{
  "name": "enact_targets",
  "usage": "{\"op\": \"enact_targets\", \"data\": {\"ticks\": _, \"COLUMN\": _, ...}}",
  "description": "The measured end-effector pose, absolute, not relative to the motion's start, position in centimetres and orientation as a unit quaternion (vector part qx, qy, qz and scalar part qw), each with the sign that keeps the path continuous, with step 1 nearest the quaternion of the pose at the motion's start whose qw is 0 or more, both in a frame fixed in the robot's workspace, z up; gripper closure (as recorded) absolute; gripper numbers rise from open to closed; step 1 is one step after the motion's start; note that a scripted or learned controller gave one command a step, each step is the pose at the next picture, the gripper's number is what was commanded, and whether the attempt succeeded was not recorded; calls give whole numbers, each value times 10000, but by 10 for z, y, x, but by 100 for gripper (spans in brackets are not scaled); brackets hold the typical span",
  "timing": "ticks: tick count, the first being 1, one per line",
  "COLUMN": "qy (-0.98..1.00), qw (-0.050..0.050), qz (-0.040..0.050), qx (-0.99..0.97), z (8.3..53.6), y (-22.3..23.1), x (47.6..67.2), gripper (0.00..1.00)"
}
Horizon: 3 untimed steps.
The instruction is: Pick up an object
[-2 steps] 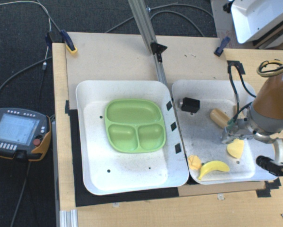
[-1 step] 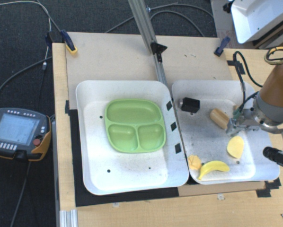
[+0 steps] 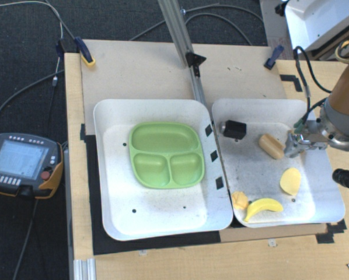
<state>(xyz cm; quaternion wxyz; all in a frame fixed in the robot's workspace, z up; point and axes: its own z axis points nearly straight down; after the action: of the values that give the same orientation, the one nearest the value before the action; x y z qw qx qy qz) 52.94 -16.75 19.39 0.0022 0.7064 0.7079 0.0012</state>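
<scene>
Camera view, fixed overhead, slanted. Bench carries two shallow white bins side by side. Left bin (image 3: 113,214) holds a green divided plate (image 3: 166,154), three compartments, lying flat near the bin's middle.

Right bin (image 3: 320,212) holds the loose items. A small black block (image 3: 234,129) sits at the far left of this bin, close to the wall shared with the left bin. A tan wooden peg (image 3: 271,146) lies on its side toward the far middle, tilted. A yellow rounded piece (image 3: 290,181) lies nearer, right of centre. A banana (image 3: 263,207) lies at the near edge, curved, and a small orange-yellow piece (image 3: 240,200) sits just beside its left end; whether the two touch I cannot tell.

Arm enters from the right. Gripper (image 3: 296,144) is low over the right bin, just to the right of the wooden peg and beyond the yellow rounded piece. Nothing is visibly between the fingers. Fingers look close-set, but they blur into the metal of the wrist, so whether they are apart or closed I cannot tell. The peg appears very near the gripper tip; contact not clear.

Off the bench, on the dark floor at left, a handheld control pendant (image 3: 24,164) with a lit screen.
</scene>
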Motion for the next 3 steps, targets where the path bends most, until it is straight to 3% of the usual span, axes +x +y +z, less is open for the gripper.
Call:
{"op": "enact_targets", "data": {"ticks": 1, "qy": 7078, "qw": 29, "qz": 15, "qx": 7064, "z": 248, "y": -167, "x": 531, "gripper": 100}}
{"op": "enact_targets", "data": {"ticks": 3, "qy": 7096, "qw": -16, "qz": 8, "qx": 7046, "z": 256, "y": -55, "x": 525, "gripper": 100}}
